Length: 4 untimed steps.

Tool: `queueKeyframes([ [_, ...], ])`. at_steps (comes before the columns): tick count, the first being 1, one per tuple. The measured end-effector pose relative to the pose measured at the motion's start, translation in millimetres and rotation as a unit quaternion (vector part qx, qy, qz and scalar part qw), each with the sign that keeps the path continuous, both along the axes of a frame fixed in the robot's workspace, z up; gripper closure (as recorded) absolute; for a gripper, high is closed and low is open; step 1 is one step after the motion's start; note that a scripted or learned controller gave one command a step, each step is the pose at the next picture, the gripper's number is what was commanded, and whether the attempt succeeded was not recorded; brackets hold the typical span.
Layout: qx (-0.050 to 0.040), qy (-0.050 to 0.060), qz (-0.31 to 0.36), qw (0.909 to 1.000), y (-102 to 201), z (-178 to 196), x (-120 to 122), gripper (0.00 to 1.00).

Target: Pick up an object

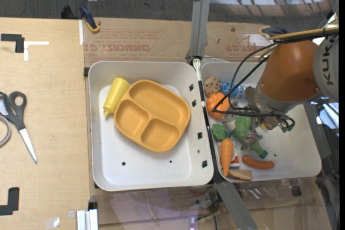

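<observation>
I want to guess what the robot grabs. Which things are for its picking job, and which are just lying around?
For the job:
pincer
carrot
orange ball
red sausage
green toy

Just lying about:
scissors
yellow divided plate
yellow bottle

Two shallow white bins (102,169); one orange three-compartment plastic tray (152,115), one yellow plastic bottle (115,95), one pair of grey-handled scissors (19,121), one toy carrot (226,154).
</observation>
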<state>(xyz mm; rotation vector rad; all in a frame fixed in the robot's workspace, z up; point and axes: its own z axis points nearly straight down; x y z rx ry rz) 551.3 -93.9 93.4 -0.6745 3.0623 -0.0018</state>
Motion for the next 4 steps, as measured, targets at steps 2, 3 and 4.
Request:
queueKeyframes([
  [2,0.0000,-0.002,0.001,1.0000,0.5,9.9,1.4,0.00],
  [3,0.0000,-0.004,0.001,1.0000,1.0,19.6,2.8,1.00],
  [4,0.0000,-0.004,0.001,1.0000,1.0,19.6,2.7,0.00],
])
